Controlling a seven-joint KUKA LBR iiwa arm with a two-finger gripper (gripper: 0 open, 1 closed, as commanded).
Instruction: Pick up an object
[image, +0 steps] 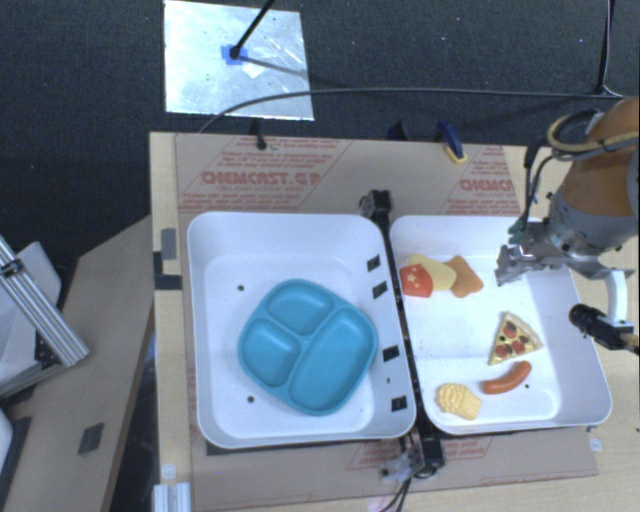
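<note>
The right bin (585, 400) holds several toy foods: a red piece (416, 282) with a yellow piece (432, 267) and an orange-brown piece (465, 277) near its far left, a pizza slice (514, 338) in the middle, a sausage (506, 378) below it, and a yellow ridged piece (459, 401) near the front. My gripper (514, 263) hangs over the bin's far right part, to the right of the orange-brown piece and above the pizza slice. I see nothing between its fingers.
The left bin (215, 300) holds a blue divided plate (306, 345). A black divider (390, 300) with clips runs between the bins. Cardboard lies under both. A metal frame (35, 310) stands at the left, and a shiny sheet (237, 60) lies at the back.
</note>
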